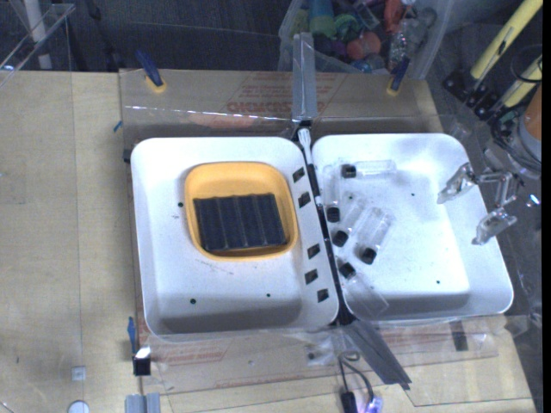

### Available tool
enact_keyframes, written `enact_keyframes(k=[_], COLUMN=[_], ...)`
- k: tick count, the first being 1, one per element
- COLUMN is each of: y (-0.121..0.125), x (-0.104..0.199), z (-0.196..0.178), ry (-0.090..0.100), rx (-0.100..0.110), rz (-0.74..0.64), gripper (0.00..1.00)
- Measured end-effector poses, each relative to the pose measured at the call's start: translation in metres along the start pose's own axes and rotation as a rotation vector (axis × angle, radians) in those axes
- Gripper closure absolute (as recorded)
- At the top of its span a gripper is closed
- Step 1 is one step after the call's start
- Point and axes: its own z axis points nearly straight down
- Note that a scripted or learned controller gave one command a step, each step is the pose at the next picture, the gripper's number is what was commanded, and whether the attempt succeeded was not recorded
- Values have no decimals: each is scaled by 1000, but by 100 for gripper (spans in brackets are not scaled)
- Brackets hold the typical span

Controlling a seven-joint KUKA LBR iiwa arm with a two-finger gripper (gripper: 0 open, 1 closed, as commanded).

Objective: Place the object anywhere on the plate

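From above, the pincer (472,210) hangs over the right rim of the right bin (430,292), its two fingers spread apart with nothing between them. The clear vials with black caps (360,227) lie scattered in that bin's left half, near the divider and well apart from the pincer. In the left bin (164,299) sits the yellow plate (196,188), which carries a dark ridged block (239,222).
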Motion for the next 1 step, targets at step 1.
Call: enact_keyframes(k=[1], y=[5], x=[9], z=[-4], ry=[0], rx=[-1], rz=[-321], gripper=[0])
